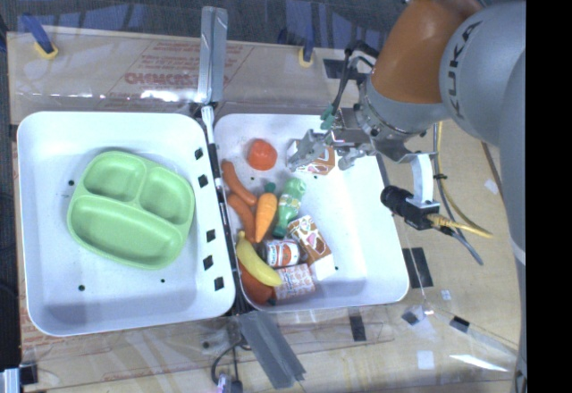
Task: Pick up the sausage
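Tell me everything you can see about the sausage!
The sausage is a long, thin, reddish-orange toy, smooth like plastic. It lies flat in the right bin, close to its left wall, slanting from upper left down to lower right. The carrot lies against its lower end and covers part of it. The gripper is apart from it, up and right.

Grey arm [496,70], orange band [416,47]

green divided plate [132,209] in left bin [40,293], carrot [265,214], banana [254,265], tomato [261,154]
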